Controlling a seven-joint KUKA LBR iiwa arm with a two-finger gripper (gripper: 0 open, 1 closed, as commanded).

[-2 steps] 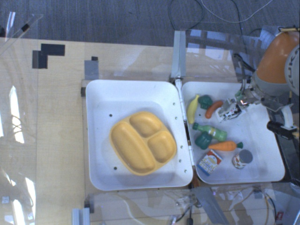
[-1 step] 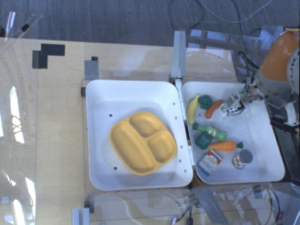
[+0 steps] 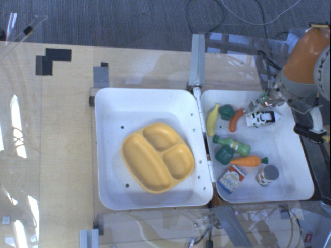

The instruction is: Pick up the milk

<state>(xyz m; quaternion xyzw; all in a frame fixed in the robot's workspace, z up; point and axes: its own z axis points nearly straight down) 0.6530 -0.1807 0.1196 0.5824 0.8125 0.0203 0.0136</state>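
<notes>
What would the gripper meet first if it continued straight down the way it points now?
Probably the milk: the gripper hangs just above the carton's upper edge, though its height is hard to judge.

Pale wooden worktop [image 3: 57, 154] fills the left and centre. Grey carpet [image 3: 114, 14] runs along the top, black cables [image 3: 207, 6] looping at upper right.

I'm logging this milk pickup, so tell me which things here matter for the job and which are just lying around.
For the job:
milk carton, lying in the right bin
claw, just above the carton

Lying about:
banana
sausage
green bottle
carrot
can
small red box
yellow divided plate, in the left bin
</notes>
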